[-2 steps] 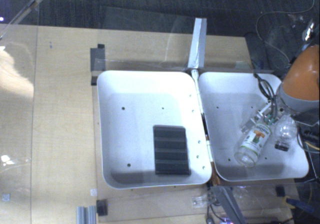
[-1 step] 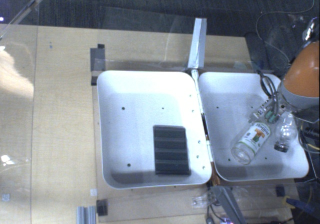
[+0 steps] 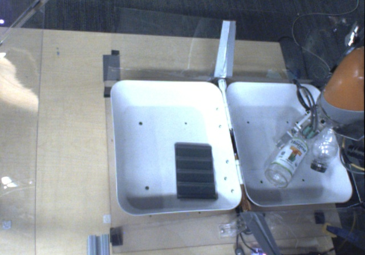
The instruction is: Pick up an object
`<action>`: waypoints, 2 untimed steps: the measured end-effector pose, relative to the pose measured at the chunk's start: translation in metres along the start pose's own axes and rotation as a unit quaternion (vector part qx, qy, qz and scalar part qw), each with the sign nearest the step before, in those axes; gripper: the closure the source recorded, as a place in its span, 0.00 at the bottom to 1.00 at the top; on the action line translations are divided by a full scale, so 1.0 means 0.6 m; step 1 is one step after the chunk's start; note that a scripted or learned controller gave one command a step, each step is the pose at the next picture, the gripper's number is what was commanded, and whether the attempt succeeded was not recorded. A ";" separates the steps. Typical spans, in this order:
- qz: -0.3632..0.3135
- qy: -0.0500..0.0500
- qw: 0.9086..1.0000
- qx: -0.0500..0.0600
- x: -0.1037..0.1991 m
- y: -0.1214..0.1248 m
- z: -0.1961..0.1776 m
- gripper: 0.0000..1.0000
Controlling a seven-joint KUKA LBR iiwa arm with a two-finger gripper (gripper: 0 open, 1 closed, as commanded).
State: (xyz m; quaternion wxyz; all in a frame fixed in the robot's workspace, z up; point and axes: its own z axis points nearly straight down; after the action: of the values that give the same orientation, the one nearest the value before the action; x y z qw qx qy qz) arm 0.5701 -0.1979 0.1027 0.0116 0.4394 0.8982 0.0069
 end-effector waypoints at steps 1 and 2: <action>0.035 -0.001 0.999 0.003 0.088 -0.058 0.017 0.00; 0.035 -0.001 0.999 0.000 0.088 -0.052 -0.002 1.00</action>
State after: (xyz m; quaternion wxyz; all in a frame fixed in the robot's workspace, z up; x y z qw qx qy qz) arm 0.5134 -0.1753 0.1027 0.0122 0.4703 0.8824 0.0063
